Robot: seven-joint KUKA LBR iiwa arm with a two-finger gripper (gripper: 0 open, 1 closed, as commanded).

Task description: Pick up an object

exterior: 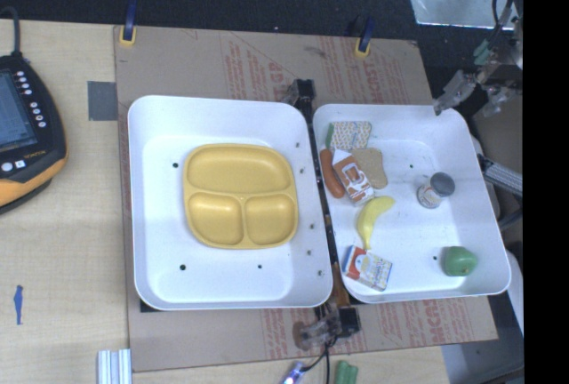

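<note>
The right bin [471, 151] holds several small items. A patterned cracker box [351, 135] lies at its far left, with a hot dog [332, 173], a red and white packet [356, 181] and a tan bread slice [373, 164] just below it. A yellow banana [373, 216] lies in the middle and a small carton [368, 268] at the front left. To the right stand a grey can [436, 189] and a green round fruit [459, 261]. My gripper [455, 93] hangs over the bin's far right corner, apart from all of them.
The left bin [156, 267] bears a yellow divided plate [240, 196]. A tablet-like pendant [22, 133] lies on the bench at the far left. Clamps [129, 25] pin the cardboard sheet at the back.
</note>
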